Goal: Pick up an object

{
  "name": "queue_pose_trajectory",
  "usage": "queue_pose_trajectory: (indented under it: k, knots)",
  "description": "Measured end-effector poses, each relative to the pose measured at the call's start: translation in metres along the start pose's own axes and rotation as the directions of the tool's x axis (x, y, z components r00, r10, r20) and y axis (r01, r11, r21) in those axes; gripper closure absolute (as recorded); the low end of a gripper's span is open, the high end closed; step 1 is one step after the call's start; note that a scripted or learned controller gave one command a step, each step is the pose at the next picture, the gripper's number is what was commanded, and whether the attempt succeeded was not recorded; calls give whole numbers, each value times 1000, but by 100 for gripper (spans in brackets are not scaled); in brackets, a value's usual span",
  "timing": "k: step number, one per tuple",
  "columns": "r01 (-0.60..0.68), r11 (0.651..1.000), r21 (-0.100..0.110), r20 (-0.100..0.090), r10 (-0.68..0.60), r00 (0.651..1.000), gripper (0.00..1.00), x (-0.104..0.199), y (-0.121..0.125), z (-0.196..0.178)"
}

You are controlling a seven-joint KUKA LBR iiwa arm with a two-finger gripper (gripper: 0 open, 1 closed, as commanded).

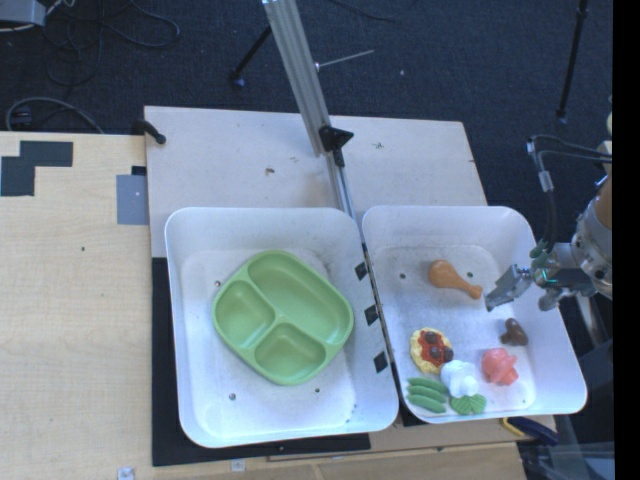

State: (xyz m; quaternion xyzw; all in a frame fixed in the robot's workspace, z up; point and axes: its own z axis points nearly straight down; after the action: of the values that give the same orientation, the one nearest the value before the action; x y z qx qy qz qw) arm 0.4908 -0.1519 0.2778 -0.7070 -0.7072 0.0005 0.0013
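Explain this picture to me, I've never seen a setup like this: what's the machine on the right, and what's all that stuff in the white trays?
One camera looks down at a slant on a bench with two shallow white bins. The left bin holds a green divided plastic plate. The right bin holds toy food: an orange drumstick, a small pizza, green pea pods, a pink-red piece, a white-and-green piece and a small brown lump. The robot arm's gripper reaches in from the right, above the drumstick's side, holding nothing visible.
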Motion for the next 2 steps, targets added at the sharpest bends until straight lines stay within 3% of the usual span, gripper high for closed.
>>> queue_pose_trajectory:
  k: [1, 2]
  knots:
    - [-2, 1000, -1, 0, 2, 1000, 0, 0, 0, 0]
    - [-1, 1000, 6, -1, 1, 1000, 0, -3, 6, 61]
